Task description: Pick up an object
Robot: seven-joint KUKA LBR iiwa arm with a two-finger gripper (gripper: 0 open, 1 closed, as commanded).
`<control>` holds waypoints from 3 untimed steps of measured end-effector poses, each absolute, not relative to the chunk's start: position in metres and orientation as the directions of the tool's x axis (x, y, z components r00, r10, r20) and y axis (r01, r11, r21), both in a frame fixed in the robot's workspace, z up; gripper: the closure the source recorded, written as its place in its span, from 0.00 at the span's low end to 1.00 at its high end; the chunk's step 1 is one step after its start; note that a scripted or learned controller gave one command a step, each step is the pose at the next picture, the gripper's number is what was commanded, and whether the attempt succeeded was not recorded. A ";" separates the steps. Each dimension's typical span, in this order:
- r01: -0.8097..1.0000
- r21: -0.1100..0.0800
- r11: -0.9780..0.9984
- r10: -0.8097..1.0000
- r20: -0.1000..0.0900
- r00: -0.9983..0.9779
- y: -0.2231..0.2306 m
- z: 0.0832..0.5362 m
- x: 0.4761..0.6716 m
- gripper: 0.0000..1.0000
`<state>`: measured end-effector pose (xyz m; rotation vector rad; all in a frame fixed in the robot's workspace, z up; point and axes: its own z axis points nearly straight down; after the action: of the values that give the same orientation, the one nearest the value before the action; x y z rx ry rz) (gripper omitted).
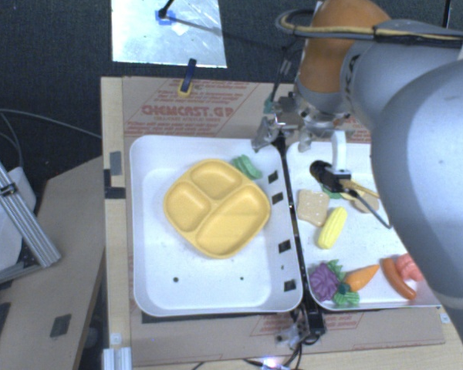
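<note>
step: approach, nothing held | pincer (293,132): state unclear, at bins' far edge | next: descend on yellow plastic corn cob (332,227)

Dark blue-grey carpet (46,45) covers the floor at top and left. A shiny foil-like sheet (168,20) lies on it near the top, with a small blue piece (165,17) on it. Cables (31,122) trail across the carpet at left. A tan bench (69,253) sits lower left, with an aluminium frame (15,214) at its edge. A cardboard sheet (187,108) with red print lies under the bins. Light is even, soft.
</note>
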<state>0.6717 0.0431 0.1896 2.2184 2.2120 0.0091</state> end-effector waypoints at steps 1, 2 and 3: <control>1.000 -0.002 -0.003 1.000 -0.001 0.003 -0.009 0.184 0.618 0.00; 1.000 -0.001 -0.007 1.000 -0.003 0.007 -0.084 0.184 0.584 0.00; 1.000 0.000 -0.001 1.000 -0.001 0.001 -0.104 0.128 0.599 0.00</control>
<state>0.5993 -0.1037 0.1283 2.2215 2.2203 -0.0008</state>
